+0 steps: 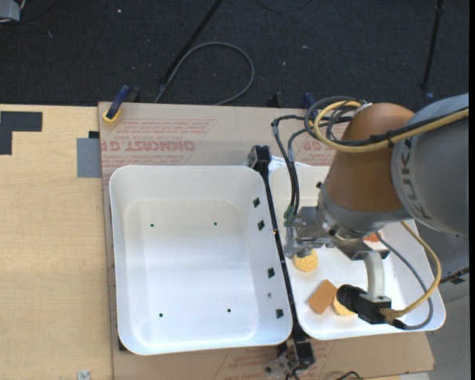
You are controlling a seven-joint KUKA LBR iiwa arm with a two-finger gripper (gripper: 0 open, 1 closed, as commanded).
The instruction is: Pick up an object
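- A tan block (322,297) lies close to the near edge of the right bin (416,317), toward its left wall.
- Just beyond it, a yellow lump (305,264) sits directly under the claw (302,248); whether the claw is open or gripping cannot be told.
- The cardboard (150,133) past the bins bears upside-down red print, seemingly "CHEMCAST GP".

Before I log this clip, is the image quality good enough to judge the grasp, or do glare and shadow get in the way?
Camera view: the left bin is bright, nearly washed out, though its rim reads; the arm shades the right bin around the gripper, so the yellow object beneath looks soft; the tan block is clearer. No obvious motion blur.
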